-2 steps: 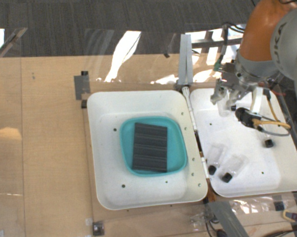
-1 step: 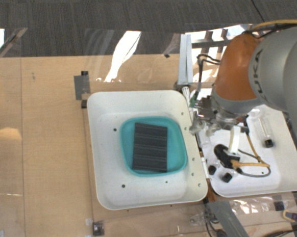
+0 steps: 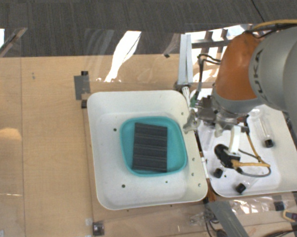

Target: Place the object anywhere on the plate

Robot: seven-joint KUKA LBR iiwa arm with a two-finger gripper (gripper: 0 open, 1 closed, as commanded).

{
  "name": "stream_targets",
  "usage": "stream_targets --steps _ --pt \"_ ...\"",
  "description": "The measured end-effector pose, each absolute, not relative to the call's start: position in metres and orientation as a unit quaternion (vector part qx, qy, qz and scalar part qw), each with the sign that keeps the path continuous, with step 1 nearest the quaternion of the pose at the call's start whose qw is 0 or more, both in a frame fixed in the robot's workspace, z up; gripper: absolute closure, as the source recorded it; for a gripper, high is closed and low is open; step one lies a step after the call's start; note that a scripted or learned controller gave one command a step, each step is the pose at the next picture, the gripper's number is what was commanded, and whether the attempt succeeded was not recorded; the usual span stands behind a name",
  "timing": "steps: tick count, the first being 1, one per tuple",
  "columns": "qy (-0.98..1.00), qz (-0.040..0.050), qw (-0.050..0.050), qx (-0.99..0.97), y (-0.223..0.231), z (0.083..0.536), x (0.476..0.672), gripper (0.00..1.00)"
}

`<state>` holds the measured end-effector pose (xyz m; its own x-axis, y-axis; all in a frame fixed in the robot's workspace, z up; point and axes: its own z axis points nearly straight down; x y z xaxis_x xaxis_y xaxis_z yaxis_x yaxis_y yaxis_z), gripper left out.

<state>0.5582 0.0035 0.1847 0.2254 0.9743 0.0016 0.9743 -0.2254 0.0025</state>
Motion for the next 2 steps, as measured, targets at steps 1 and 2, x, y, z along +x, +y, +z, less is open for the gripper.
stream_targets --steps 1,2 --pt "0.608 0.0012 0.000 0.794 0.081 0.184 0.521 0.00" --pt "0.631 0.0019 0.002 0.775 0.007 0.200 0.546 0.00"
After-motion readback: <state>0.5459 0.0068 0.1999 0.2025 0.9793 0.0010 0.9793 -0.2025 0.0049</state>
